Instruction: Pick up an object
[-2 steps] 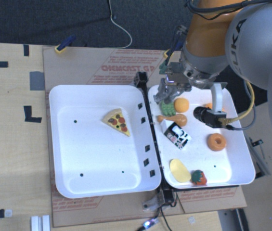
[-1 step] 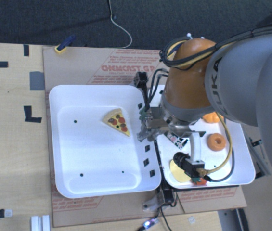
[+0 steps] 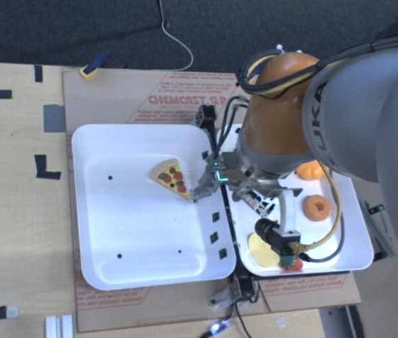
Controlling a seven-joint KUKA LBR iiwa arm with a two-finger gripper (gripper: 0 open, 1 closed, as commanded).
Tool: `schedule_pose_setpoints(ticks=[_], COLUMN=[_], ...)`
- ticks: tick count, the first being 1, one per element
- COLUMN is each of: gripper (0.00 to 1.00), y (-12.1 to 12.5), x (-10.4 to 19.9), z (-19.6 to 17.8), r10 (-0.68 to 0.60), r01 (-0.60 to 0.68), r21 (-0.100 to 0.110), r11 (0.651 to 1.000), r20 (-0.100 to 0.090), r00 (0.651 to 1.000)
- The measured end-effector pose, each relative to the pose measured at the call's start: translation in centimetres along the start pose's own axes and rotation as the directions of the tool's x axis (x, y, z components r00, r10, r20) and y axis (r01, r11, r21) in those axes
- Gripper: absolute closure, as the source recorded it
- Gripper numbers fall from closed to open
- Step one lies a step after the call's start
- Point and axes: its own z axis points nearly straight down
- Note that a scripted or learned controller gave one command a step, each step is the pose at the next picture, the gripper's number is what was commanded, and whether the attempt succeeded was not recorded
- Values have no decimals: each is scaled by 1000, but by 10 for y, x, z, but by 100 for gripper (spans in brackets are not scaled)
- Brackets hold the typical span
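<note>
Reaching for the pizza slice in the left bin

The arm [image 3: 283, 111] leans in from the right across the divide between the bins, its gripper [image 3: 202, 189] low just beside the toy pizza slice [image 3: 171, 177] in the left bin [image 3: 114, 259]. I cannot tell how far open the fingers are, or whether they hold anything. Next, I judge, comes centring on the slice before closing.

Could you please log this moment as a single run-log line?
gripper: at left white bin's right edge, beside pizza-slice toy | grasp: none seen | right white bin: brown doughnut toy, flat yellow piece
</note>
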Motion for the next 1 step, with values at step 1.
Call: schedule_pose_setpoints(ticks=[1], gripper=[0], y=[-6], x=[23], z=[23], r10=[-1], r01=[1], r21=[3], r11=[1000], r20=[1], r00=[1000])
